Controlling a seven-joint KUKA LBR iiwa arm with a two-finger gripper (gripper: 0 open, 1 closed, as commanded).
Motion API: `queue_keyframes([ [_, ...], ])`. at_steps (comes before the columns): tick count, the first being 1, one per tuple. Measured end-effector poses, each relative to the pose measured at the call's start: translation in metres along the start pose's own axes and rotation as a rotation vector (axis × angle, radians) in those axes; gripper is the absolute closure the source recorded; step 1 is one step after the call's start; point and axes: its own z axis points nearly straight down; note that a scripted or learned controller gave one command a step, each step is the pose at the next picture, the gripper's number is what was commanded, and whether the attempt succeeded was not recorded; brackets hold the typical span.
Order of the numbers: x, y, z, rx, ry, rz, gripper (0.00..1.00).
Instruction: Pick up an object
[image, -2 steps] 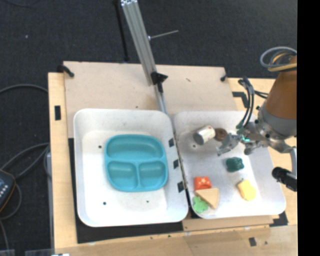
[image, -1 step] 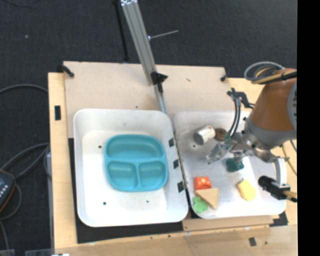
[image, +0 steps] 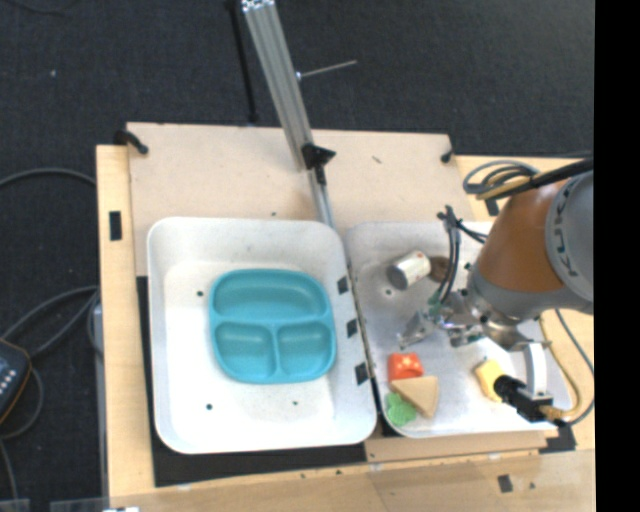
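The gripper (image: 425, 325) hangs low in the right bin (image: 372, 250) — finger spread unreadable, nothing visibly held; a red block (image: 405, 365) lies just below, ready for picking.

The tabletop (image: 220, 170) is pale brown board, bare along its twelve o'clock side. Two white bins lie directly on it, touching side by side: the left bin (image: 180, 300) toward nine o'clock, the right bin (image: 375, 250) toward three o'clock.
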Motion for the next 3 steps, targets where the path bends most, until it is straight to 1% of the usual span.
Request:
queue_keyframes([
  [1, -0.001, 0.000, 0.036, -0.004, -0.001, 0.001, 0.00],
  [2, -0.002, 0.002, 0.023, -0.011, -0.001, 0.005, 1.00],
  [3, 0.003, 0.001, -0.038, -0.014, -0.002, -0.004, 1.00],
])
